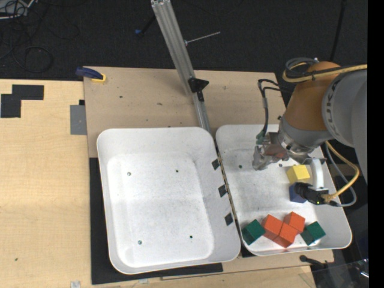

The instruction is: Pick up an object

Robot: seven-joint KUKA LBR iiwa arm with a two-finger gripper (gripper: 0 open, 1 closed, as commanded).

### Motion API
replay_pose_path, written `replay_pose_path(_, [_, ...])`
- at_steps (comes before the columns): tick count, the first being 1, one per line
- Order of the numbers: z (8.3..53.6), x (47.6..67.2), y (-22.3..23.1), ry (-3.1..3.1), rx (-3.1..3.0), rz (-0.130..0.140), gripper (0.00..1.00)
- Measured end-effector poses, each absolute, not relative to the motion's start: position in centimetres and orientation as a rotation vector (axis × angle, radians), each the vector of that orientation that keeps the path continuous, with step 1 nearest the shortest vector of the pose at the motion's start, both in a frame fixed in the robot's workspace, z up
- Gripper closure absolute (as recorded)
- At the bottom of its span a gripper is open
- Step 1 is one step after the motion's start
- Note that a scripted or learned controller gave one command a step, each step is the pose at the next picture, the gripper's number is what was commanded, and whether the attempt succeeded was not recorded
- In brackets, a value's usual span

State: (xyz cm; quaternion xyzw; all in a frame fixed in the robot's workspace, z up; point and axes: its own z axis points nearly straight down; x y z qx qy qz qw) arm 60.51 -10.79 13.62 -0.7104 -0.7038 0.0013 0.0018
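— Where does the camera sit?

— Fixed above the bench (150,95), looking down at a slant, so the far edge runs across the upper part of the frame with dark floor beyond it.

— How near is it?

— Far enough back to take in both white bins whole: the left bin (111,146) near the middle, the right bin (231,138) toward the right side.

— And the arm (324,110)?

— It comes in from the right, cut off by the frame there.
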Motion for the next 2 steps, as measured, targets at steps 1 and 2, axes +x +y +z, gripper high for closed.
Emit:
replay_pose_path(1, [19.9,60.6,-11.1,-2.216,-2.231,-0.003,1.00])
replay_pose_path(2, [24.2,60.4,-11.1,-2.224,-2.222,-0.003,1.00])
